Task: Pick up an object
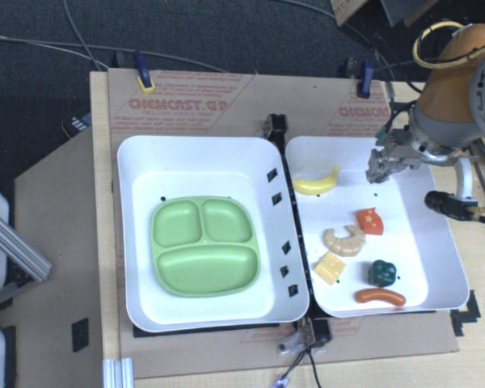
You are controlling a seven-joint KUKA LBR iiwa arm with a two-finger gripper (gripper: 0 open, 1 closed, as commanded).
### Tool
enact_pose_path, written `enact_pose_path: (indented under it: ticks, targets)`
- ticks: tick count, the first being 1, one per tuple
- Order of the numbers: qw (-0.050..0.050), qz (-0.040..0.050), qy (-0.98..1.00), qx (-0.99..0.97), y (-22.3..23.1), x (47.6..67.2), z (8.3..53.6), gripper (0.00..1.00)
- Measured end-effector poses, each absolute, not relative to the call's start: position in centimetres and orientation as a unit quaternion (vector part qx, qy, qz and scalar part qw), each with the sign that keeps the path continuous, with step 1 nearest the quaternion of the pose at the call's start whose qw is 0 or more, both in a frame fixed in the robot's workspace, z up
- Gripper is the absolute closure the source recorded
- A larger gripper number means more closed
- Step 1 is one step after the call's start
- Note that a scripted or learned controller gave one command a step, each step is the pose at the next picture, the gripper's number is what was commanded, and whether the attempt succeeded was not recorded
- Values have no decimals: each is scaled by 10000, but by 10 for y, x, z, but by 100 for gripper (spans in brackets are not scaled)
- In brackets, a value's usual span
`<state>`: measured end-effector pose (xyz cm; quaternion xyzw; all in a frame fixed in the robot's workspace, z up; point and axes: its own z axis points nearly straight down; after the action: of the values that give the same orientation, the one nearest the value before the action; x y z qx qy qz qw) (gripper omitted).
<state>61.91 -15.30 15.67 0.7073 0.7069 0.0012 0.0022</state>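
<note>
Two bins side by side on the bench [105, 217]. In the left bin [137, 168], a divided plate [204, 245] near the middle. In the right bin [436, 289], a banana [316, 183] at the back left. In front of it, a tomato [370, 221], with a croissant [344, 240] just beside it on the left. Further front, a cheese piece [330, 267], right of it a broccoli [381, 273], and a sausage [380, 297] nearest the front wall. Gripper [380, 168] above the back of the right bin, right of the banana.
</note>
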Motion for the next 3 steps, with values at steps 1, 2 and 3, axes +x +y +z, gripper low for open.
enact_pose_path:
  ticks: [1,2,3]
  targets:
    - [37,25,7078,7064,-149,628,218,100]
    - [26,18,7077,7065,-149,630,254,100]
    - [-10,4,7089,7053,-96,630,256,100]
